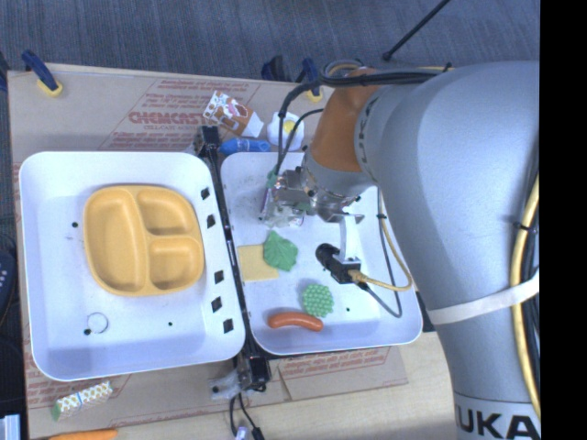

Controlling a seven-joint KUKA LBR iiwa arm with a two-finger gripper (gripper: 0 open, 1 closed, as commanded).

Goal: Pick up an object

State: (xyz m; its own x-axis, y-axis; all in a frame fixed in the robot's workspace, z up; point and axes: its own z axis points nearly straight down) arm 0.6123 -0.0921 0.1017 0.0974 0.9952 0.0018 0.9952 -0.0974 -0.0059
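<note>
My gripper point(278, 211) hangs over the upper middle of the right bin point(244, 174), just above a green leafy toy point(281, 250). A pale yellow flat slice point(253, 264) lies under and left of that green piece. Lower down sit a green bumpy ball point(317, 298) and an orange-red sausage point(294, 321). The grey arm with its orange band point(335, 136) covers the bin's right part. Nothing shows between the fingers.
The left bin point(46, 246) holds a yellow divided plate point(143, 238). A small clear ring point(96, 323) lies near its front left. A black cabled part point(337, 264) hangs beside the gripper. Clamps and packets lie on the cardboard around the bins.
</note>
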